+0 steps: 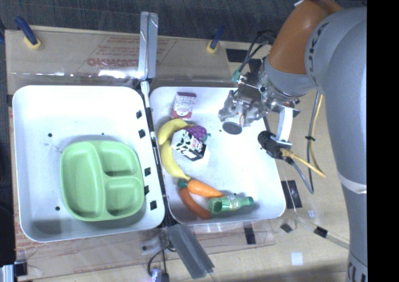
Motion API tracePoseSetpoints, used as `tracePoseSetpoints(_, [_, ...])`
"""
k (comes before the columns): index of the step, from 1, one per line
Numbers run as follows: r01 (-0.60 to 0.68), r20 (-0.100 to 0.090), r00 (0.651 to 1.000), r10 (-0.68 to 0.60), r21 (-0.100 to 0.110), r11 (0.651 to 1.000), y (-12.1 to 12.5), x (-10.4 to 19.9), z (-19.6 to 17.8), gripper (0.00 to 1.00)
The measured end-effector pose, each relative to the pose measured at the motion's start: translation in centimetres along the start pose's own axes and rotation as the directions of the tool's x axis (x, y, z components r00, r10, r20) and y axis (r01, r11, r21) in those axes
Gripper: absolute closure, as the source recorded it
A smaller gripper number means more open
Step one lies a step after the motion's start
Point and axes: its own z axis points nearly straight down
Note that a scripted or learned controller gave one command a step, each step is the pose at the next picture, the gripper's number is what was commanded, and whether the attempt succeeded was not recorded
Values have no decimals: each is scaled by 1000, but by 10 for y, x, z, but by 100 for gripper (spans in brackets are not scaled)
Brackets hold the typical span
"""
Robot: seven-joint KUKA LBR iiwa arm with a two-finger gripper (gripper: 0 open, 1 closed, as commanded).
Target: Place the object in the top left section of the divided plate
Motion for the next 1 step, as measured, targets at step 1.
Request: tracePoseSetpoints(1, [291, 2, 957, -291, -2, 957, -10, 77, 43, 100])
